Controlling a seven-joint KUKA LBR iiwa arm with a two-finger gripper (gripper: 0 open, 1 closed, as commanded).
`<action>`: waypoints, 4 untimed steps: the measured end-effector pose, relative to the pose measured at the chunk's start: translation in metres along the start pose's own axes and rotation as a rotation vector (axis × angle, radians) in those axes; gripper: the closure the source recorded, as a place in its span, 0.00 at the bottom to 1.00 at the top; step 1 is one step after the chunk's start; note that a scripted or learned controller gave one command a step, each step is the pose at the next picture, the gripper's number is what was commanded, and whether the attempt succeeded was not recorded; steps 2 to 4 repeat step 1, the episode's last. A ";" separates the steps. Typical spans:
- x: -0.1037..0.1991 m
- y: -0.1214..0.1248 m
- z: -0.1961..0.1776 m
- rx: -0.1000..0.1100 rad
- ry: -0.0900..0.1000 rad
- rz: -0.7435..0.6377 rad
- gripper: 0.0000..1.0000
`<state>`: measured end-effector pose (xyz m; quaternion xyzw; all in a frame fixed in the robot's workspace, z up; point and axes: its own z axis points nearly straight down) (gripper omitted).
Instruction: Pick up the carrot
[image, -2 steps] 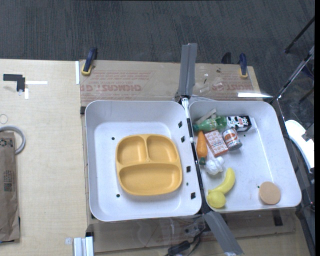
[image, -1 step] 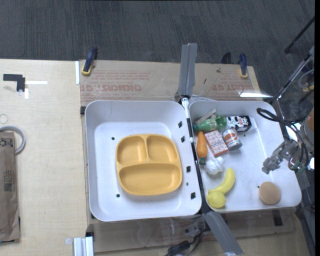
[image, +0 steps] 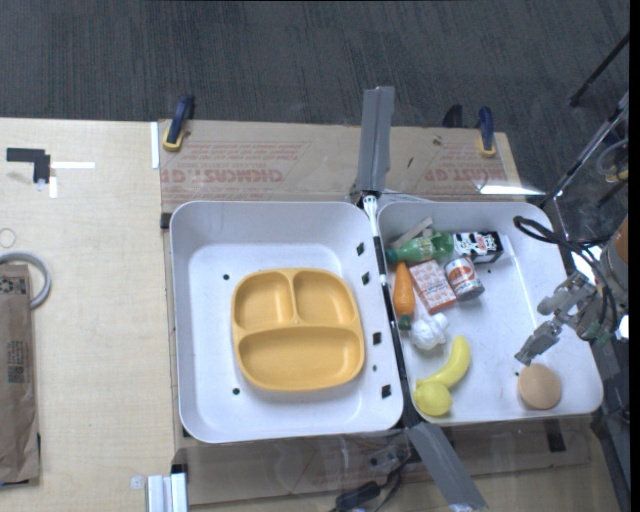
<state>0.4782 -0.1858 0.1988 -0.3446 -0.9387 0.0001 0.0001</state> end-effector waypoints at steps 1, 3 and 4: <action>-0.030 -0.022 -0.193 -0.001 -0.004 -0.114 0.00; -0.030 -0.022 -0.193 -0.001 -0.004 -0.114 0.00; -0.030 -0.022 -0.193 -0.001 -0.004 -0.114 0.00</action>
